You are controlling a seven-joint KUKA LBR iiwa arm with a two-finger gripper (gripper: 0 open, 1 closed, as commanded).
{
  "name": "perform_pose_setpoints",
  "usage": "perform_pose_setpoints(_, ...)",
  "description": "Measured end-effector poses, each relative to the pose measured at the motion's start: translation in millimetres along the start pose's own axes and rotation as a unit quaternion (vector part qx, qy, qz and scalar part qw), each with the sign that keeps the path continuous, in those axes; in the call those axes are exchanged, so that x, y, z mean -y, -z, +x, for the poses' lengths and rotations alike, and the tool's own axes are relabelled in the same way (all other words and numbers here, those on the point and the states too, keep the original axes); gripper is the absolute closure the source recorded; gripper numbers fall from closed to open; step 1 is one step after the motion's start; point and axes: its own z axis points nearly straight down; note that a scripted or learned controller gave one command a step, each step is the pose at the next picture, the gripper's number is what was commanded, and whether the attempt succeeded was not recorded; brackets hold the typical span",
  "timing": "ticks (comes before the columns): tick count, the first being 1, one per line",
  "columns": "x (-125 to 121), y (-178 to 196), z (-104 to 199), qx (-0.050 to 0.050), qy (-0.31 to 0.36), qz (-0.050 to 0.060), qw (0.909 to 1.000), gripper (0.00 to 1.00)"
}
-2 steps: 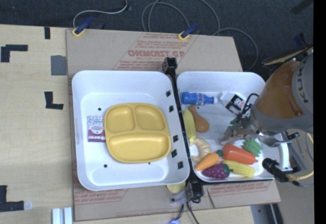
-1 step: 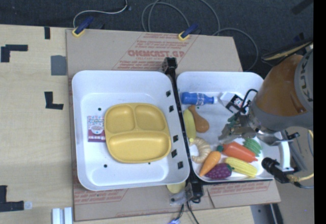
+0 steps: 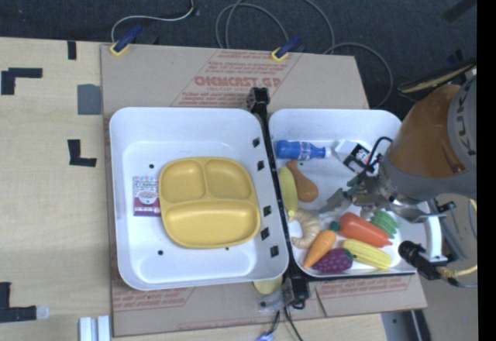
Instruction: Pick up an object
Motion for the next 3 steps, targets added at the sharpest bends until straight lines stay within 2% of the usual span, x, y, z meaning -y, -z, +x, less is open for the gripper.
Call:
perform_pose_setpoints(1, -6, -61, -13, 0.0, -0.002, -0.008, 1.0, 0.0)
perform_pose_setpoints(2, -61, -12, 13, 0.001, 0.002, -0.004, 1.0, 0.0)
perform_pose_setpoints(3, -100, -62, 15, 0.009, -0.002, -0.003, 1.0, 0.0)
